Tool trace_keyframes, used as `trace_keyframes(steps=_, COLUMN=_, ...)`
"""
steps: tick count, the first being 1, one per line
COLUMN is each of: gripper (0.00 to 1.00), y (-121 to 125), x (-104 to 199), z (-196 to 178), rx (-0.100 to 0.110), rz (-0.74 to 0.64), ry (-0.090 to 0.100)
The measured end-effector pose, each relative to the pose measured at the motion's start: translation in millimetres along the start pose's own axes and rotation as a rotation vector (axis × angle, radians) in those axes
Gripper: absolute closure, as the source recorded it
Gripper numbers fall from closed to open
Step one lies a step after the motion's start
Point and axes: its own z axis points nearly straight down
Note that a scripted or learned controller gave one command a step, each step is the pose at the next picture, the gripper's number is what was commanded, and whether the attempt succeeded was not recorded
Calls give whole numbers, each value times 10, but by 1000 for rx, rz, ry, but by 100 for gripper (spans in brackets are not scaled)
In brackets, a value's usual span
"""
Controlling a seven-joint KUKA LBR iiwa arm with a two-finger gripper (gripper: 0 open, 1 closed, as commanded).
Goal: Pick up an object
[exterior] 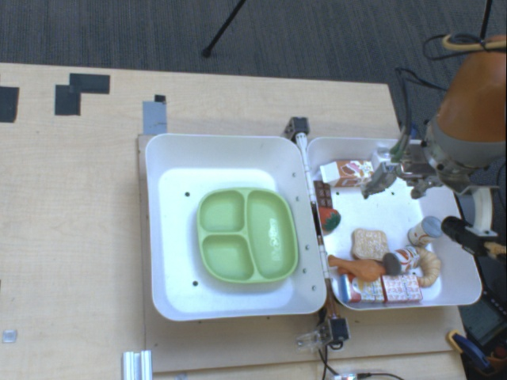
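My gripper [396, 186] hangs over the back part of the right bin [463, 295], under the grey wrist with its orange band. Its two dark fingers [376, 183] stand apart, with bare white bin floor between them, so it is open and holds nothing. Just to its left lies a small printed carton [346, 172]. Nearer the front lie a round tan cracker [369, 244], an orange drumstick [360, 268], a red and green fruit [329, 219], a pale curved pastry [430, 267] and red and white boxes [390, 289].
The left bin [170, 212] holds a green three-part plate [247, 236]. A small round can [428, 229] sits by the right bin's right wall. The raised divider [311, 204] between the bins runs front to back. Black cables hang by the arm on the right.
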Motion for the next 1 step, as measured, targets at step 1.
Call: trace_keyframes(steps=1, gripper=0, y=-271, x=-36, z=1565, rx=-5, rz=3, ry=-1)
